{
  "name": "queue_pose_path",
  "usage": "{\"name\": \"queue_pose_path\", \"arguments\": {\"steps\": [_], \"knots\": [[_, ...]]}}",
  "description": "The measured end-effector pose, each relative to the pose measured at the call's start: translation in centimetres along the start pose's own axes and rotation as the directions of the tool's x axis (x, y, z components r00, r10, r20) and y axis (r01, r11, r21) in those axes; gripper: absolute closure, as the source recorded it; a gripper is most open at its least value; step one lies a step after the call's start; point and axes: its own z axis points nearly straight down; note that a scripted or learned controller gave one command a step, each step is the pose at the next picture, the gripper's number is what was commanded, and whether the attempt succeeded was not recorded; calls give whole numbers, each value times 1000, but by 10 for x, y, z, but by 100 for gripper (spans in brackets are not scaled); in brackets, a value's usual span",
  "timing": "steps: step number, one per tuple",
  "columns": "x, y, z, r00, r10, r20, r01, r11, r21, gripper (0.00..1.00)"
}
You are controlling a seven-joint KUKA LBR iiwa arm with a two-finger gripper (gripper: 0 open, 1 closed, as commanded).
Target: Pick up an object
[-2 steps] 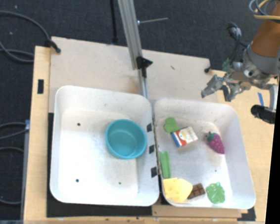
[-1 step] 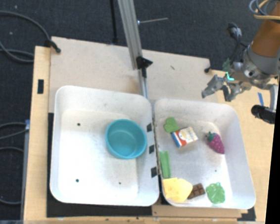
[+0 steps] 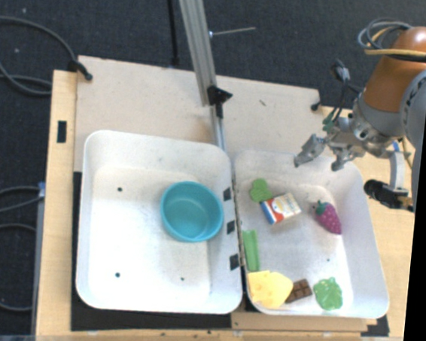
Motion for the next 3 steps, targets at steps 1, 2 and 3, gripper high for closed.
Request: {"name": "queue_pose_path", "arguments": {"steps": [1, 2, 3], "knots": [[-2, 5, 44, 1000, -2, 1, 2, 1000, -2, 0], [-4, 4, 96, 1000, -2, 1, 2, 1000, -2, 0], [-5, 6, 81, 1000, -4, 6, 4, 1000, -8, 100]]}}
